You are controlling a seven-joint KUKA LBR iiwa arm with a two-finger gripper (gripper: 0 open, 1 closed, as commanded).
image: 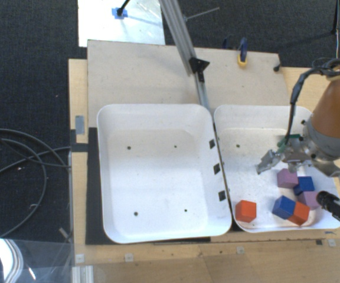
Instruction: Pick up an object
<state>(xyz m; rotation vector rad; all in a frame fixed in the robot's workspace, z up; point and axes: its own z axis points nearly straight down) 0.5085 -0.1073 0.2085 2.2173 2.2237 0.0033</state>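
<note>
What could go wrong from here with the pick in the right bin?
1. The purple block, two blue blocks and an orange one sit packed together; the gripper, hovering just beside them, may nudge neighbours or catch two.
2. The cluster lies close to the right bin's near rim, so a push could wedge blocks against the wall.
3. The lone orange block is the easier target.

An orange-red cube point(246, 210) lay alone near the right bin's point(241, 139) near-left corner. Further right, near the near rim, clustered a purple block point(287, 178), a small blue block point(305, 184), a larger blue cube point(283, 207) and an orange block point(300, 213).
</note>
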